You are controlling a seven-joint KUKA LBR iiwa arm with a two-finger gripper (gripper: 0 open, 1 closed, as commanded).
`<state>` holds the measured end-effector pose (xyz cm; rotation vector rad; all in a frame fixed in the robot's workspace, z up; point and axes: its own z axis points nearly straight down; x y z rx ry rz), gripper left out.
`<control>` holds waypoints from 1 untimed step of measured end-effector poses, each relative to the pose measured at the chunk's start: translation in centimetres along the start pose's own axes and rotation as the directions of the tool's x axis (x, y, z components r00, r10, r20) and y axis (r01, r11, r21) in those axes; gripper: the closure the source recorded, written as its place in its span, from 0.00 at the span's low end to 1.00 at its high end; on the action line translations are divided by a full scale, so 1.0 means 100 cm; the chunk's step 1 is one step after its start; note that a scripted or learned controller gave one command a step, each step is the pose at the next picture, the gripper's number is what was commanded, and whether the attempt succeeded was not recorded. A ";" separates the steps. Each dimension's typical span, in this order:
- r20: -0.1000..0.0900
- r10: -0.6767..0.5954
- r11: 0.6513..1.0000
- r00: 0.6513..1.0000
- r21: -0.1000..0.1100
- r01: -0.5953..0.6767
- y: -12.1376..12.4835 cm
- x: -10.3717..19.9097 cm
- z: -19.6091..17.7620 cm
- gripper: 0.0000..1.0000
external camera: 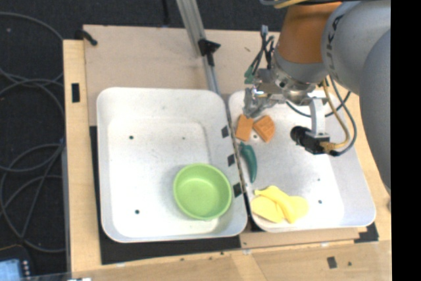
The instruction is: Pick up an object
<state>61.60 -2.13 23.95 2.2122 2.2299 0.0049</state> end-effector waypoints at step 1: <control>0.000 0.000 1.000 1.000 0.001 0.000 0.002 0.051 -0.010 1.00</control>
